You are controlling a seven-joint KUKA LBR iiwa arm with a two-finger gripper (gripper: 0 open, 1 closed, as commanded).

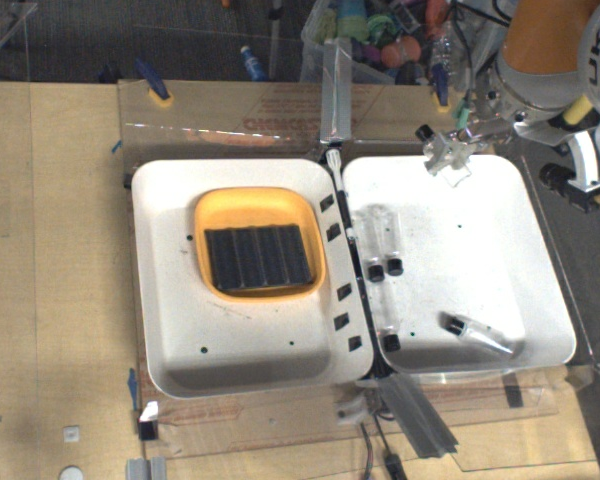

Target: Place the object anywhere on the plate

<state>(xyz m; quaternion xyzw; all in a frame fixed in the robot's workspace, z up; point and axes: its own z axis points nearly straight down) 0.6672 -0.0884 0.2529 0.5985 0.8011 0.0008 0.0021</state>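
**Plate and clear objects in separate bins**

Two shallow white bins were seen side by side on the bench (50,268). In the left bin (160,338) an orange plate (210,208) was set a little towards the far side, with a dark ribbed rectangular piece (258,258) lying on it.

In the right bin (500,258) several small clear objects with black caps were found. Two clear tubes (378,240) lay just beside each other near the bin's left wall, black ends towards the near side. A small black piece (389,343) was seen close to the near-left corner. A further clear object with a dark end (474,333) lay tilted near the bin's near-right part — well apart from the plate, with the divider between the bins in between.

The arm (550,28) was seen at the far right, its orange band above the wrist. The gripper (448,153) was placed over the far edge of the right bin, near its middle — whether it was open or closed could not be told, and nothing could be made out as gripped.

Beyond the bench, at the far side, a clear container of coloured items (390,13) was visible.
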